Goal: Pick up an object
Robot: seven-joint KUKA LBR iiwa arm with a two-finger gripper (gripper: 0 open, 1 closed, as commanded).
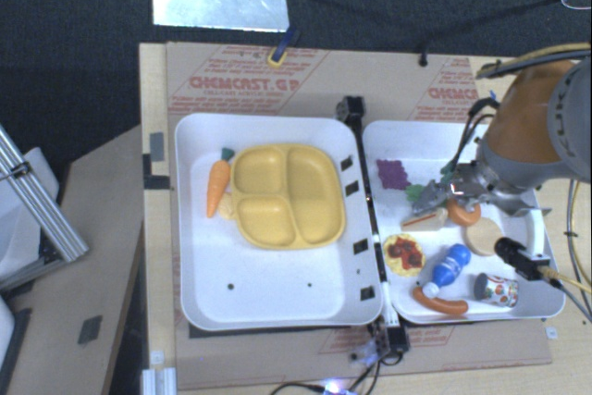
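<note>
My gripper point(435, 196) is down in the right bin point(407, 132), at its middle. Just left of it lies a purple bunch of grapes point(392, 173), and a small green item point(415, 193) sits right at its tip. A toast slice point(424, 218) lies directly below the gripper and an orange round piece point(463, 213) lies beside the wrist. The grey arm with its orange band point(527, 120) covers the bin's right part.
The right bin also holds a pizza slice point(403, 253), a blue bottle point(448, 265), a red sausage point(440, 302), a small can point(497, 290) and a tan disc point(483, 238). In the left bin point(277, 310) are a yellow divided plate point(282, 196) and a carrot point(216, 187).
</note>
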